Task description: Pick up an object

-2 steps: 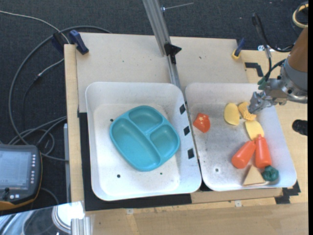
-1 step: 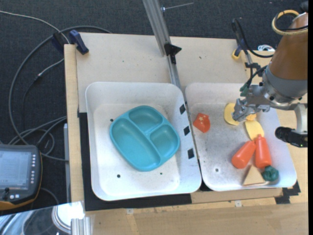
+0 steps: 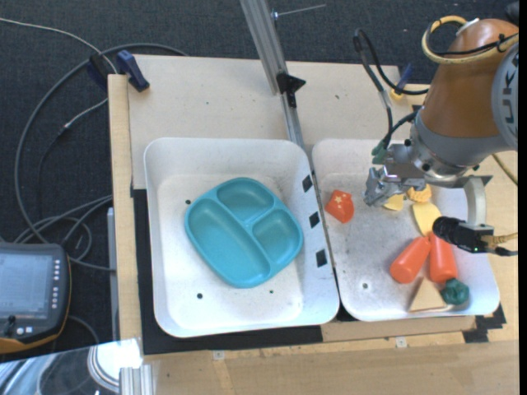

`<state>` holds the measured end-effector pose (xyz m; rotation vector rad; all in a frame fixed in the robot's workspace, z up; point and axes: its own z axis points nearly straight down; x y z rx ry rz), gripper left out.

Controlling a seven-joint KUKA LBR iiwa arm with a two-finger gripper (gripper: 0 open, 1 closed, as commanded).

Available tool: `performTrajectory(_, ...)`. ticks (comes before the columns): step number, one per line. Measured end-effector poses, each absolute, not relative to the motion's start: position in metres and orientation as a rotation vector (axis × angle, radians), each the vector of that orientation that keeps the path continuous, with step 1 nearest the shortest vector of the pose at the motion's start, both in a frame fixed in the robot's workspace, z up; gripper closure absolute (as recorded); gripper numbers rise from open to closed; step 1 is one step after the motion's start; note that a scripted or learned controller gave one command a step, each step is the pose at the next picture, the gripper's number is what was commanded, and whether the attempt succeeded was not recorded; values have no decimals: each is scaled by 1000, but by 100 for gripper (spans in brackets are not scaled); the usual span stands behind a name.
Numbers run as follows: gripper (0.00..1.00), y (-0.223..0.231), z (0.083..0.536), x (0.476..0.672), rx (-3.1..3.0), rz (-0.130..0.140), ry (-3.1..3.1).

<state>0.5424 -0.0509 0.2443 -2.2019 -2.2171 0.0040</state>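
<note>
The orange toy (image 3: 339,206) lies in the right bin (image 3: 362,290), just left of the gripper (image 3: 380,189), whose jaws' state I cannot tell, the carrots (image 3: 424,257) below-right.

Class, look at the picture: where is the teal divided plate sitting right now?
The teal divided plate lies in the left bin of the camera view, roughly at its middle, across the divide from the small orange block in the right bin.

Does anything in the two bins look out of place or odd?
Nothing looks damaged or spilled. The teal plate lies askew in the left bin. In the right bin the toys crowd the right side, and one orange piece lies apart.
</note>
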Motion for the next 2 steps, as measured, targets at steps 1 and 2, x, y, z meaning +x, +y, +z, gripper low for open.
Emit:
performTrajectory(1, 100, 0, 234, 532, -2203, 10, -2216)
performTrajectory(2, 100, 61, 226, 522, -2200, 14, -2216)
